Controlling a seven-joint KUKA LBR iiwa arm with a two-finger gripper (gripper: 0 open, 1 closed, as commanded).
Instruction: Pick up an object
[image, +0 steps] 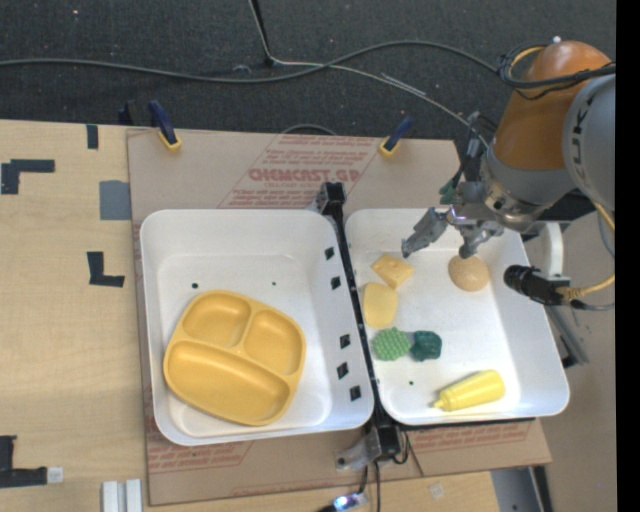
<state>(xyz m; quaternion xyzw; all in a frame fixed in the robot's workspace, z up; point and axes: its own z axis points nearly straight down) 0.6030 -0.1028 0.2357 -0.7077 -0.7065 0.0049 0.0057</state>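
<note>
The claw (447, 237) hangs spread wide and empty above the right bin (540, 395), its nearer finger over the round tan ball (467, 272); descending off-centre could knock it rolling away

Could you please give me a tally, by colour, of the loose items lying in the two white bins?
Yellow: 4 - divided tray, small block, pale piece, corn-like piece
Green: 2 - light green piece, dark green piece
Tan: 1 - round item
Total: 7
</note>
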